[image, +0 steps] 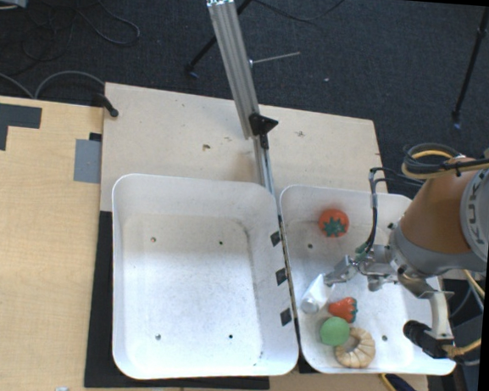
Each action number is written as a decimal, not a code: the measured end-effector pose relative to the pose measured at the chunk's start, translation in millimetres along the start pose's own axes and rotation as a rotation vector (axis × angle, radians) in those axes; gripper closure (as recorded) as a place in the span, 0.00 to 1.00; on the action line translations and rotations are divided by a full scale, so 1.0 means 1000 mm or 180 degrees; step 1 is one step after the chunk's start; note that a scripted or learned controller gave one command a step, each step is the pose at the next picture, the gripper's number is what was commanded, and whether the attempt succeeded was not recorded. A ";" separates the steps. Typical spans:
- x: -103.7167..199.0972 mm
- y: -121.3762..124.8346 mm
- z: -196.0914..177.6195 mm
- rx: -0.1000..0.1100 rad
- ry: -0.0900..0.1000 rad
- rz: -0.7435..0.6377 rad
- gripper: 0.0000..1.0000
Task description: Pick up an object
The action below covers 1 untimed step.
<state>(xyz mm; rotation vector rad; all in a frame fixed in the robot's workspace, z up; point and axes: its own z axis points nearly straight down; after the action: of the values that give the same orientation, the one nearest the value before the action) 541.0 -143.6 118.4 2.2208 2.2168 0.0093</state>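
The right bin (385, 343) holds several small objects. A red tomato with a green top (333, 223) lies near its far side. Toward the near side sit a white object (313, 296), a red pepper-like piece (343, 308), a green ball (333, 331) and a tan ridged piece (356, 348). My gripper (338, 274) reaches in from the right and hangs low over the middle of this bin, just above the white object and the red piece. Nothing shows as held in it.
The left bin (140, 224) stands beside the right one, split from it by a rim with black clips (281, 276). A slanted aluminium bar (238, 71) rises behind the bins. The arm's orange band (434, 217) overhangs the right bin's right edge.
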 end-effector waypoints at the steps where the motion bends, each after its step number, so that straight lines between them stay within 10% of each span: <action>1: -0.002 0.000 -0.012 -0.0006 -0.0006 0.0013 1.00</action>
<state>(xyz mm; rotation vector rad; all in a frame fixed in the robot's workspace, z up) 541.2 -145.6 130.1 2.2235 2.2103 0.0093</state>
